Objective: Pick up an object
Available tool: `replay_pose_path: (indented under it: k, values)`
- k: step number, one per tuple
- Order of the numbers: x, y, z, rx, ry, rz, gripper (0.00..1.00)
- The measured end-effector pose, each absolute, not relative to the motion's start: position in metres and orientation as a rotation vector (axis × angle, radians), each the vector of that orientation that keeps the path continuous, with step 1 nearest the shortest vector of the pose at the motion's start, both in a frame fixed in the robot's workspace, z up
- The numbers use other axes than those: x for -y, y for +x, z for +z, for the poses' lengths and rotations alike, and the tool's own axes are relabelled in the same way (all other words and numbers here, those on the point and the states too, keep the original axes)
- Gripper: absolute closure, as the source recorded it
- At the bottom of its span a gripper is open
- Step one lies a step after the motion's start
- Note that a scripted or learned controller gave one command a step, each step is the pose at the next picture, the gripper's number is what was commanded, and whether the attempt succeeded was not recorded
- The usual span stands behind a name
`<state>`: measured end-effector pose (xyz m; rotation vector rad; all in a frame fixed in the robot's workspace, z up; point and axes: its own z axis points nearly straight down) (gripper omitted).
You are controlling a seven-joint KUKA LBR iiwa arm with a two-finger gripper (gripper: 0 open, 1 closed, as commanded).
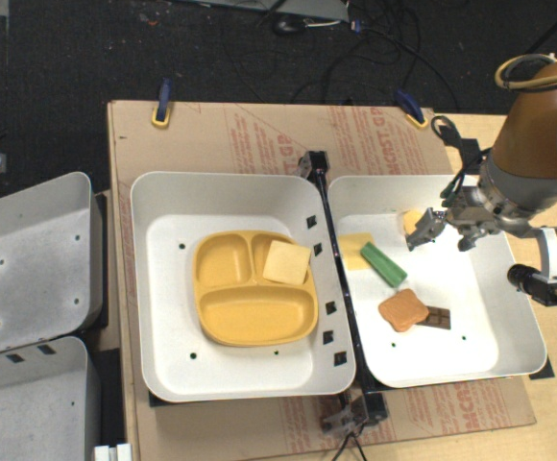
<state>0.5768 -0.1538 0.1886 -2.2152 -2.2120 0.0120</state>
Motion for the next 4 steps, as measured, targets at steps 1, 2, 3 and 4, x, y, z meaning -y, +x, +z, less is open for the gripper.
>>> replay_pose_path:
  k: [1, 2, 3, 4]
  values:
    - [0.154, 0.580, 0.196, 2.223, -2.220, 0.000, 0.00]
    - [0.144, 0.580, 0.147, 2.222, -2.216, 0.004, 0.00]
    - [0.143, 0.579, 0.094, 2.218, -2.220, 0.002, 0.00]
    - [0.143, 0.581, 0.107, 2.222, -2.224, -0.003, 1.00]
